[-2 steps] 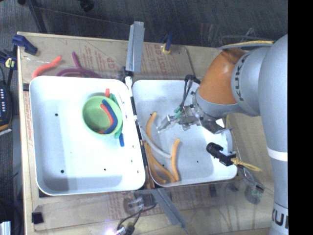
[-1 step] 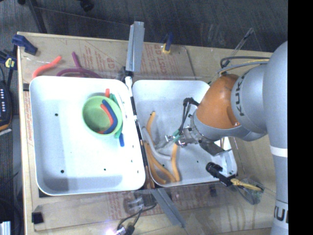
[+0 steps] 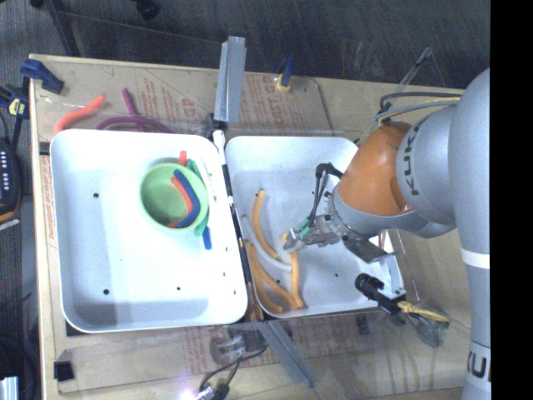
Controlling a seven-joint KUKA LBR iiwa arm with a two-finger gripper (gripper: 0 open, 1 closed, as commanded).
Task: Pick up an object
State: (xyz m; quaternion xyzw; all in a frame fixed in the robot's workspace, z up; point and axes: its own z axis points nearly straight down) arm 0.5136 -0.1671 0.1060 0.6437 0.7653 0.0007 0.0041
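Reaching into the right bin [image 3: 350,150], the gripper [image 3: 297,238] is seen low over a cluster of tan strips [image 3: 265,223].

2 shallow white bins are set side by side on the bench [image 3: 333,98]. The grey arm [image 3: 450,165], with its orange band [image 3: 375,177], is extended from the right, and the gripper is placed just beside a tan strip near the right bin's middle; whether anything is grasped, or whether it is released or clenched, cannot be told. More tan and white strips are gathered against that bin's left wall. In the left bin [image 3: 100,248], a green bowl [image 3: 171,197] is found, with red and blue pieces lying in it.
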